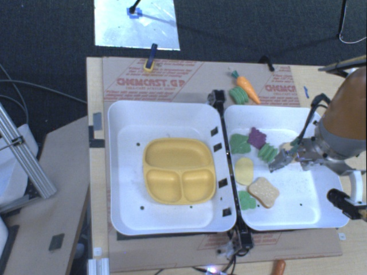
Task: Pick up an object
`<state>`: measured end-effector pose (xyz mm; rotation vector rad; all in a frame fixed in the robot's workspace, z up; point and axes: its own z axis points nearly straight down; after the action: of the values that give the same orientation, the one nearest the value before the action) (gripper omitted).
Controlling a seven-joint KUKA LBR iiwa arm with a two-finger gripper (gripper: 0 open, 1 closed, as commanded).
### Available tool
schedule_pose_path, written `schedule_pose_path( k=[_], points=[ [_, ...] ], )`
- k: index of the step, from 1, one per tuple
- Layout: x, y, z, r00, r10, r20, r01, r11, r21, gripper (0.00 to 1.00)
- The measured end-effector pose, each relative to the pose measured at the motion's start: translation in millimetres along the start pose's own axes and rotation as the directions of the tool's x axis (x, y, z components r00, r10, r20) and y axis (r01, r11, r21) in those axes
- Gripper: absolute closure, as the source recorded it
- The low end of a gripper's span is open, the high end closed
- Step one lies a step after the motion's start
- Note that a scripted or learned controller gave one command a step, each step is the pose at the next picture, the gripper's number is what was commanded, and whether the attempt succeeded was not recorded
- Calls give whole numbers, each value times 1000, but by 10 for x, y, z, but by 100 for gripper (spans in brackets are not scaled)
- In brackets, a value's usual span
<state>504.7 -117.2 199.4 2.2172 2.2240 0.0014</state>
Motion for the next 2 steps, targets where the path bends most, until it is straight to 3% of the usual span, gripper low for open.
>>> schedule_pose_path(
  k=[1, 2],
  points=[
    [-680, -74, 1206, 1000, 8, 1, -8, 1000, 4, 0],
    [-905, -191, 1152, 1000, 4, 0, -4, 1000, 1, 0]
  ],
)
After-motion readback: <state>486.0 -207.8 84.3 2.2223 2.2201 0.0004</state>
